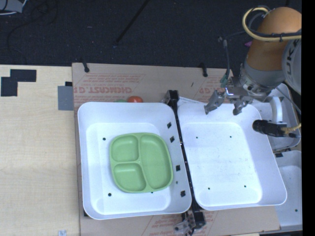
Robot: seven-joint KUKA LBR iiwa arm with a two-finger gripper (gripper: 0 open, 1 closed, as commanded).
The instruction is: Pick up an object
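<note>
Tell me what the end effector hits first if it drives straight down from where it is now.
Probably the right bin, near its far rim: the open end effector hangs there with nothing between. Depth is hard to judge.

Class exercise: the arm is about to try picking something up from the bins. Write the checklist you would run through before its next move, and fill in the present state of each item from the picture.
1. Something to pick is in view: ok, a green divided plate lies in the left bin.
2. Plate lies flat, unobstructed: ok.
3. Gripper is over the plate: not ok, it hangs at the far edge of the right bin.
4. Fingers spread, nothing between them: ok.
5. Path across the divider is free: cannot tell.
</note>
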